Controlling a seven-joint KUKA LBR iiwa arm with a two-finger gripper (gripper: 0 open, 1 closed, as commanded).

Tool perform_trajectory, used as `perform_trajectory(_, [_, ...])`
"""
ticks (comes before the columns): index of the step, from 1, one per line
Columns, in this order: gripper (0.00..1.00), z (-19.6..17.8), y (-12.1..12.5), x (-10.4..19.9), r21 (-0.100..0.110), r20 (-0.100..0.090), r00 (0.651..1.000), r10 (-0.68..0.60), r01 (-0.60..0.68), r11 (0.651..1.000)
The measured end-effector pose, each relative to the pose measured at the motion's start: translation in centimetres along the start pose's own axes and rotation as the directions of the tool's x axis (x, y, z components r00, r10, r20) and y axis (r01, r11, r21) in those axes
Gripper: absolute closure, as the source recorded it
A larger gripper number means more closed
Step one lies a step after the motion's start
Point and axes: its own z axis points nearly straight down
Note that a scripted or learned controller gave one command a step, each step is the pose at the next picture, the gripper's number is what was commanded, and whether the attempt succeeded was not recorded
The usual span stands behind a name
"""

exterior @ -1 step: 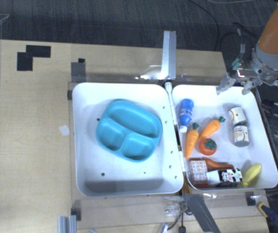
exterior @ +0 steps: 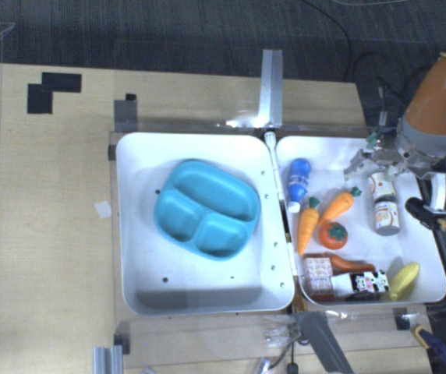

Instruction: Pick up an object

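Note:
My gripper [exterior: 373, 162] hangs open over the back right part of the right bin [exterior: 438, 285], with nothing between its fingers. Just in front of it lies a small white-and-brown bottle [exterior: 384, 206]. To the left of that bottle are two orange carrots [exterior: 337, 205] [exterior: 307, 226], a red tomato [exterior: 333, 235] and a blue bottle [exterior: 297, 178]. Along the bin's front edge lie a yellow banana [exterior: 405, 279], a dark bottle [exterior: 361, 279] and a small red-and-white box [exterior: 317, 274].
The left bin [exterior: 137, 279] holds a blue divided plate [exterior: 206, 208]. A metal post [exterior: 271, 84] stands behind the wall between the two bins. The arm's orange band [exterior: 437, 92] and grey wrist fill the right edge above the bin.

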Motion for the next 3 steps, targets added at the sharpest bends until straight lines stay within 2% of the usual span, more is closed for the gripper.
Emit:
perform_trajectory(1, [0.0,1.1,-1.8,0.4,-0.024,0.002,0.999,0.037,-0.037,0.999])
perform_trajectory(2, [0.0,3.2,-3.8,2.8,0.022,-0.012,0.998,-0.063,0.063,0.998])
perform_trajectory(3, [0.0,-1.6,-6.8,0.9,0.032,-0.007,0.999,-0.036,0.037,0.999])
